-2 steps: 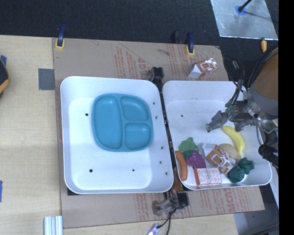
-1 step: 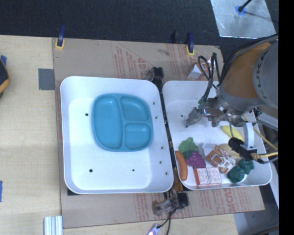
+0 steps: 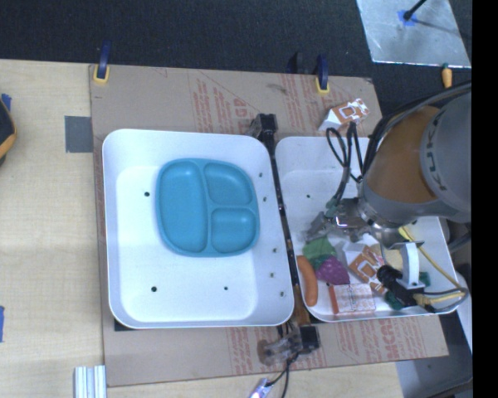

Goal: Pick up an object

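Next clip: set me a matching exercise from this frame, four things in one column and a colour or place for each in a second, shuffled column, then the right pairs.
Things:
1. divided plate
2. carrot
3. grapes
4. gripper

Places and colours:
A. purple, in the right bin
B. light blue, in the left bin
C. orange, along the right bin's left wall
D. low over the clutter in the right bin

Pairs: 1-B, 2-C, 3-A, 4-D
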`<state>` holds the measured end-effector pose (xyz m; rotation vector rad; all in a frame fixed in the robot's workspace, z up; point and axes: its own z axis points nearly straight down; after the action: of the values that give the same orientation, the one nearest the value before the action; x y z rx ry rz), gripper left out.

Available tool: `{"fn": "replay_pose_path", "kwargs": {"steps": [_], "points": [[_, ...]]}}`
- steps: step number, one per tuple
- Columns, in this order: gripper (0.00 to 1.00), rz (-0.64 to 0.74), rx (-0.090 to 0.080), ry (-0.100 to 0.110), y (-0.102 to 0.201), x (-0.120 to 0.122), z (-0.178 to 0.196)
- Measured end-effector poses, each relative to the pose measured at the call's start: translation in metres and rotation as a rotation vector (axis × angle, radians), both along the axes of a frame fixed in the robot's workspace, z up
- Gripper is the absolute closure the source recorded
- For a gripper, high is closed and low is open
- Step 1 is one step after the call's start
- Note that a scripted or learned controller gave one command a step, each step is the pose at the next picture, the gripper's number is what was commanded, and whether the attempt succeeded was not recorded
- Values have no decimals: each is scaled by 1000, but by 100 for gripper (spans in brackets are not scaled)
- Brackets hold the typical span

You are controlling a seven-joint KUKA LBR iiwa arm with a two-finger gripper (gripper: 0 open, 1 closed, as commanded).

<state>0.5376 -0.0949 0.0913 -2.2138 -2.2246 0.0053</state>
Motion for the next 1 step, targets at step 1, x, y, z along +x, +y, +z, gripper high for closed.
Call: {"fn": "replay_pose_path", "kwargs": {"steps": [1], "points": [[0,0,0,-2,-1,-56,0]]}}
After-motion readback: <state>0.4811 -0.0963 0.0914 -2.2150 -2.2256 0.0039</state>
